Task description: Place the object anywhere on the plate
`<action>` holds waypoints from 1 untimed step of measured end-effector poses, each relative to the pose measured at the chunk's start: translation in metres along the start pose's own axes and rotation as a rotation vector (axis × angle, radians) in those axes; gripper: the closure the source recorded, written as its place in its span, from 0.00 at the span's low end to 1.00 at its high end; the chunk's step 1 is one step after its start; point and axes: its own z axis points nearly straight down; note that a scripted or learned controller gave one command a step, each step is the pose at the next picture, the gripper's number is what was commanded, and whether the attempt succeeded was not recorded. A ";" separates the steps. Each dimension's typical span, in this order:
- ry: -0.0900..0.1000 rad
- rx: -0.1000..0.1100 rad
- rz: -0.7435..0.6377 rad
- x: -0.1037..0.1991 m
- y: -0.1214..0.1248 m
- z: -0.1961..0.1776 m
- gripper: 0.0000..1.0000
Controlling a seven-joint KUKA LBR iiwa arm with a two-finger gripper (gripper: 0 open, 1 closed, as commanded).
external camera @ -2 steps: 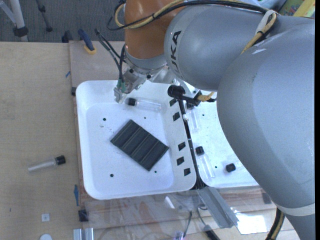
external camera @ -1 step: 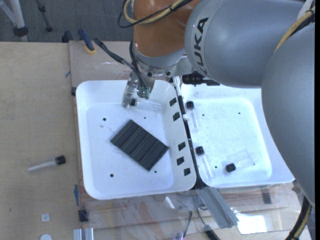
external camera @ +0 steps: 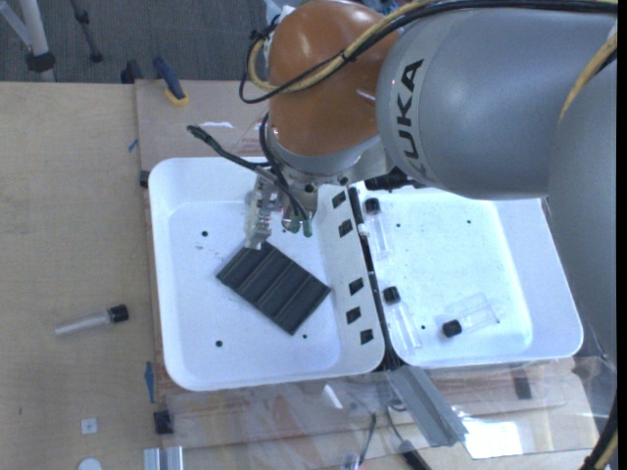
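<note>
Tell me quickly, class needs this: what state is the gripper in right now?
Gripper: hangs over the left bin, just above the upper corner of the dark ribbed plate; open or shut cannot be told, and nothing shows in its grasp.

The grey arm (external camera: 490,86) reached over the left bin (external camera: 186,351), its gripper (external camera: 261,225) just above the upper corner of a dark ribbed plate (external camera: 273,287); a small black object (external camera: 451,328) lay in the right bin (external camera: 549,292).

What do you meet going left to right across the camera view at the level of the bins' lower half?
Small tube with black cap on the bench → dark ribbed plate in the left bin → clear tube with black cap in the right bin.
</note>
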 end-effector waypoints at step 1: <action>-0.002 -0.002 0.069 -0.045 0.017 0.120 1.00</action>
